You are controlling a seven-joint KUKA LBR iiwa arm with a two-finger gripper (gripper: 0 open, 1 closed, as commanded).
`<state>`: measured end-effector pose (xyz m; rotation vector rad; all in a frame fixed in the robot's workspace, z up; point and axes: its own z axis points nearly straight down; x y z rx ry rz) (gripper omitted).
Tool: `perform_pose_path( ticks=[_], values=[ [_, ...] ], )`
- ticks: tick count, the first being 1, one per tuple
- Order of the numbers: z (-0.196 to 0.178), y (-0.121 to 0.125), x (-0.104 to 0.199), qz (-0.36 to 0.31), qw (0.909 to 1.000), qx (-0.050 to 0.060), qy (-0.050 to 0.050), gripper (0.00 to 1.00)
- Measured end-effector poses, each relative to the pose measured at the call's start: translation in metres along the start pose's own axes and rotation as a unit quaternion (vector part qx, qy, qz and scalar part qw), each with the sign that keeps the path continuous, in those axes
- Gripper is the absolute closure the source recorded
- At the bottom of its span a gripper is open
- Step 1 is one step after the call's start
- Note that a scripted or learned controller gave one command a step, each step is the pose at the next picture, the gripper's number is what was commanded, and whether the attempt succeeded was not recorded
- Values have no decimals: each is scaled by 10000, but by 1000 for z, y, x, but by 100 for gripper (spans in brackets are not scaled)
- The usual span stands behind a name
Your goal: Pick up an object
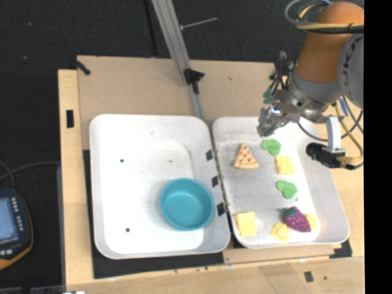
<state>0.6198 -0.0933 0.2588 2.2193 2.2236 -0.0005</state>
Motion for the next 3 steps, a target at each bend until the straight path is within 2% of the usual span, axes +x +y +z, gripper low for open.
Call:
perform_pose_path(
  ticks=[2, 3],
  values=[
    [23, 23, 99, -1, 10000, -11, -2, 100],
    [12, 30, 150, -26, 10000, -14, 9, 100]
  ],
)
